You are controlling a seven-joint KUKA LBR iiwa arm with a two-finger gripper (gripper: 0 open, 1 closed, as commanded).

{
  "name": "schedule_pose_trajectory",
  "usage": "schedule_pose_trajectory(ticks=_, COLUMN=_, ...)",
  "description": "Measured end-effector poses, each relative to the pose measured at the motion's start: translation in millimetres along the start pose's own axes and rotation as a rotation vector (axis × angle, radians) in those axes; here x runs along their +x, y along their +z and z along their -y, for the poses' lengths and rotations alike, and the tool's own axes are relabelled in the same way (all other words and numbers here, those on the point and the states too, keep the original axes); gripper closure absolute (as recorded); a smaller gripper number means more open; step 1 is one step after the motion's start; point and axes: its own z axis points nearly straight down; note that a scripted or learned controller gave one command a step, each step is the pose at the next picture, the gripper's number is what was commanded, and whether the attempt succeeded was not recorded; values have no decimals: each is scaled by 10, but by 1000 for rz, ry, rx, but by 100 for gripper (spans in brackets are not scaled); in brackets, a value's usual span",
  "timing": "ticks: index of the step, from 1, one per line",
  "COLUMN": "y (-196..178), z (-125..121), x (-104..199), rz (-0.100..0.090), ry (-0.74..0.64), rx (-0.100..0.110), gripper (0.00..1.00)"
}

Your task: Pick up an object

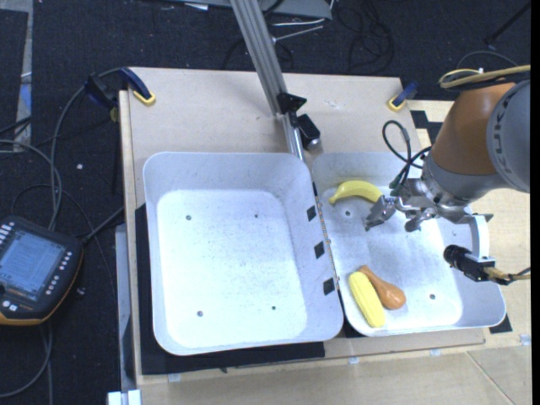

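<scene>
A yellow banana point(354, 192) lies at the back of the right bin point(481, 310). Near that bin's front sit a yellow corn cob point(366, 299) and an orange pear-shaped thing point(382, 288), touching each other. My gripper point(395, 212) hangs over the right bin's middle, just right of the banana and well behind the corn. Its two fingers point(376, 216) are spread with nothing between them.
The left bin point(160, 184) lies beside the right one, their rims overlapping in the middle. A slanted metal rail point(266, 53) with a black clamp rises at the back. A teach pendant point(29, 268) rests off the bench at left.
</scene>
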Motion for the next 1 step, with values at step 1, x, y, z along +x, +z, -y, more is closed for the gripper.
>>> schedule_pose_trajectory(ticks=1, y=463, z=7, x=4, rz=0, ry=0, rx=-2, gripper=0)
